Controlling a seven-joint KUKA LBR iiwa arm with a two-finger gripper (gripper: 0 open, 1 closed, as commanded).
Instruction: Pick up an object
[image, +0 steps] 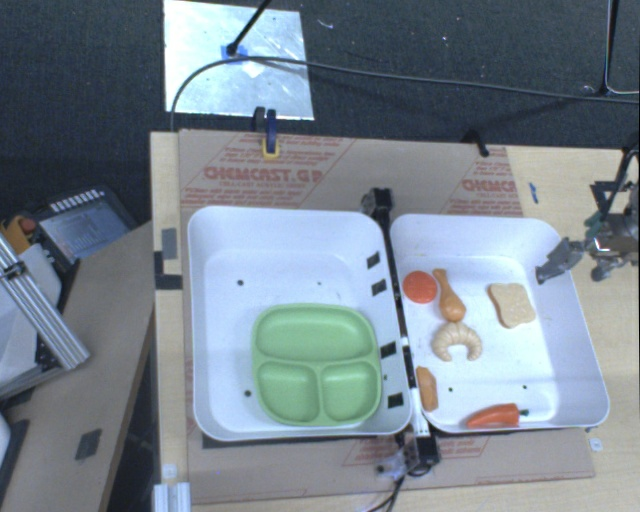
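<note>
Left of the bench, a grey device with a screen (80, 228) sits on a lower surface, with a length of aluminium rail (35, 305) lying at a slant in front of it.

Left bin (215, 240): white, shallow. It contains one green divided plate (315, 362) with three compartments, set toward the near right part of the bin. Nothing lies on the plate.

Right bin (575, 370): white, touching the left bin along a shared edge fitted with black clips. Contents, from left to right:
- an orange carrot-like piece (427, 388), lying against the near left wall;
- a red tomato slice (421, 287), flat, toward the far left;
- a drumstick (450, 296), just beside and touching the slice, running at a slant toward the near side;
- a croissant (457, 342), just near of the drumstick's thick end;
- a red chilli pepper (492, 415), by the near wall, green stem pointing right;
- a slice of bread (512, 304), flat, right of centre, apart from the rest.

My pincer (555, 262) stands at the far right rim of the right bin, above the wall, near the bread but not touching it. Nothing is seen between my fingers. Whether they are spread or closed I cannot tell; the part is small and dark.
</note>
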